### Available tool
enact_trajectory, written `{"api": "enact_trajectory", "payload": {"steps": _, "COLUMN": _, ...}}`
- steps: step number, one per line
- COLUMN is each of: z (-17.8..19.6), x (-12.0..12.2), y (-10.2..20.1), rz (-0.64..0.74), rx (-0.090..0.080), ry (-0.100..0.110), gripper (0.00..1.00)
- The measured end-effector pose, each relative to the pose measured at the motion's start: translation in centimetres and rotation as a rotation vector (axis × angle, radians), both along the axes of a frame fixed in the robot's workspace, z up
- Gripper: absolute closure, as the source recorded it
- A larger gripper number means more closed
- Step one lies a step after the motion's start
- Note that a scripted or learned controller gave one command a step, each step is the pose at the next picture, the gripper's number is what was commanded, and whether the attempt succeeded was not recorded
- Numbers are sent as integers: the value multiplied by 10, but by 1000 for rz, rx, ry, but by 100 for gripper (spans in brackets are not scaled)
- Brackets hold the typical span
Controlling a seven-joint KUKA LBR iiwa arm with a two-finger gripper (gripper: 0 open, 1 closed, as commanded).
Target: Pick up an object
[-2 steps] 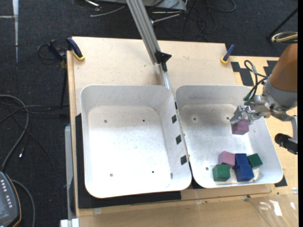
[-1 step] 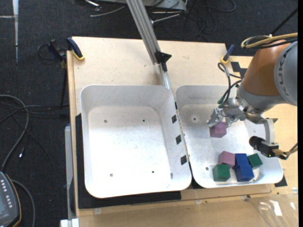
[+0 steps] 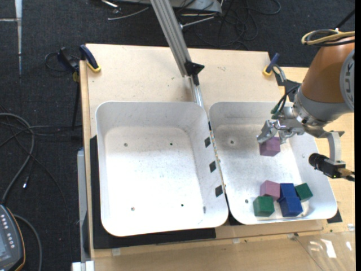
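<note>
My gripper (image 3: 272, 135) hangs over the upper middle of the right bin (image 3: 237, 117), reaching in from the right. A purple block (image 3: 270, 147) sits between its fingertips, just below the metal fingers, and looks lifted a little off the bin floor. Near the bin's front right corner lies a cluster of blocks: a pink one (image 3: 270, 188), a blue one (image 3: 290, 200), a green one (image 3: 263, 206) and a darker green one (image 3: 303, 191).
The left bin (image 3: 113, 123) stands beside the right one, sharing a raised middle wall. A slanted aluminium rail (image 3: 172, 30) runs down to the bins' rear junction. Clamps sit at the bench's back corners.
</note>
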State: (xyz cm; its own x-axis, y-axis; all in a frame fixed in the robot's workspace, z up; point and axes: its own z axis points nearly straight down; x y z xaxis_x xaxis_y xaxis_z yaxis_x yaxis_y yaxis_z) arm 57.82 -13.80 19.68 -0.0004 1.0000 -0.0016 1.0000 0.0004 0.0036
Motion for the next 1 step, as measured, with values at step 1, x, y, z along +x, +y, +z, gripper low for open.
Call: {"api": "enact_trajectory", "payload": {"steps": 1, "z": -2, "x": 0, "y": 67, "rz": 8, "rx": 5, "ry": 5, "gripper": 100}}
